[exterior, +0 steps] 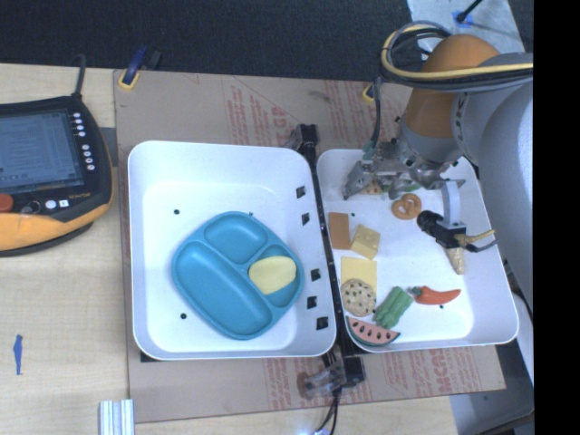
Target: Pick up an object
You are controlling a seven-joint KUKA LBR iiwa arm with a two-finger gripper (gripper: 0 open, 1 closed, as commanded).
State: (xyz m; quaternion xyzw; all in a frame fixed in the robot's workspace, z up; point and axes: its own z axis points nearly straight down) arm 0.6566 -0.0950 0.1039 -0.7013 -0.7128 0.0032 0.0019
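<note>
My gripper (376, 186) hangs low over the far left corner of the right bin (489, 320), open, with nothing between its fingers. Just to its right lies a brown pretzel (405, 207). Nearer the camera, a tan cracker (339, 229) and a pale yellow cheese wedge (366, 241) lie side by side. Further forward are a yellow cheese slab (359, 270), a chip cookie (358, 295), a green vegetable (392, 305), a red chili (437, 294) and a watermelon slice (372, 333).
The left bin (163, 175) holds a blue divided plate (217, 284) with a yellow oval piece (273, 274) in its right compartment. A tablet pendant (45, 166) lies on the bench at far left. The arm's grey body (489, 134) looms over the right bin's far right.
</note>
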